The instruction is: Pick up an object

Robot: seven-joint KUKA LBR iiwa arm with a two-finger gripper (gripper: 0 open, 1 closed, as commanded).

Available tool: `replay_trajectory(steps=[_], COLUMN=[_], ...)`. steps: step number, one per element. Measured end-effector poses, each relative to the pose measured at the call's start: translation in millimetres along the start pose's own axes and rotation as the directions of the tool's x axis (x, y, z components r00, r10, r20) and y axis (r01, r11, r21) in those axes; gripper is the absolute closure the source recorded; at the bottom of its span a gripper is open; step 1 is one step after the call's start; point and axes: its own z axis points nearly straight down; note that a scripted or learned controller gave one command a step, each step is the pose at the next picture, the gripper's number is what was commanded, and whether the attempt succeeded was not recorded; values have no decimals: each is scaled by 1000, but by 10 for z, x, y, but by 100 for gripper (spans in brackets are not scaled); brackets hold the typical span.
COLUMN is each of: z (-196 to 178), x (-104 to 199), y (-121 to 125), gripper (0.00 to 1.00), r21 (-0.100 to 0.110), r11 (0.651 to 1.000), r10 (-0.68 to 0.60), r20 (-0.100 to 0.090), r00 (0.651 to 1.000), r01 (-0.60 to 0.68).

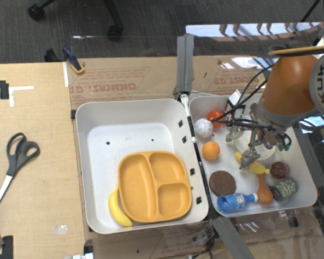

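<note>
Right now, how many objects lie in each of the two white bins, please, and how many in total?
Left bin: 2, the yellow three-compartment plastic tray and the yellow banana.
Right bin: at least 9, among them the orange ball, brown disc and blue bottle.
Total: at least 11.

orange band (290,85), black cables, metal tool (256,148)

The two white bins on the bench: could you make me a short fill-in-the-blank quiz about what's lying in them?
1. The banana lies in the left bin beside a divided tray coloured ____.
2. The gripper hangs over the ____ bin.
3. The bottle lying in the right bin is coloured ____.
4. On the bench left of both bins lies a pair of ____.

Missing words: yellow; right; blue; scissors
</note>
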Motion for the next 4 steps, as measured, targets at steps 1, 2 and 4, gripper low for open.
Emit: replay_trajectory(steps=[1, 2, 4], z=[-110, -1738, -328], x=[-22, -673, -647], y=[6, -604, -318], gripper=[100, 100, 0], r21=[2, 0, -7], r11=[1000, 996, 1000], r10=[-3, 92, 1], r20=[6, -1, -28], r00=[1000, 996, 1000], r01=[3, -92, -1])
